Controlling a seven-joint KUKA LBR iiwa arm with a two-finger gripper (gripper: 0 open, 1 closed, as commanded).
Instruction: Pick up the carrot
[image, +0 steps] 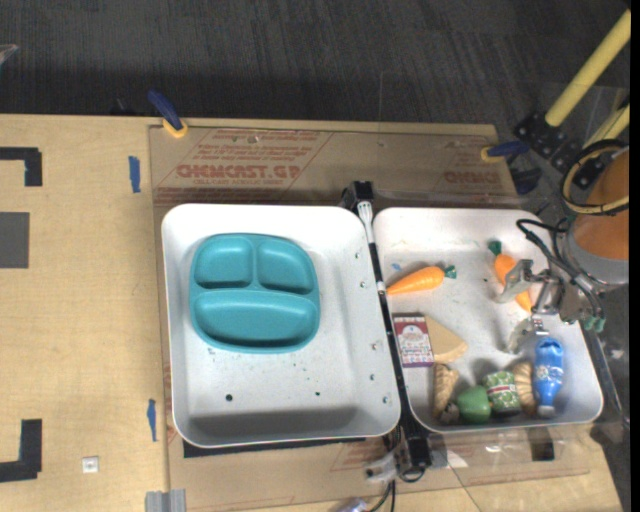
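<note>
Whether the gripper's (540, 300) fingers are open or closed cannot be told; they sit low over the right side of the right bin (440, 225). The carrot (416, 280) lies on its side at that bin's upper left, well apart from the gripper. Below it rests a small red packet (411, 340). A blue bottle (548, 372) and a green pepper (472, 403) lie along the bottom. The left bin (200, 390) holds a teal divided plate (255, 292).
</note>
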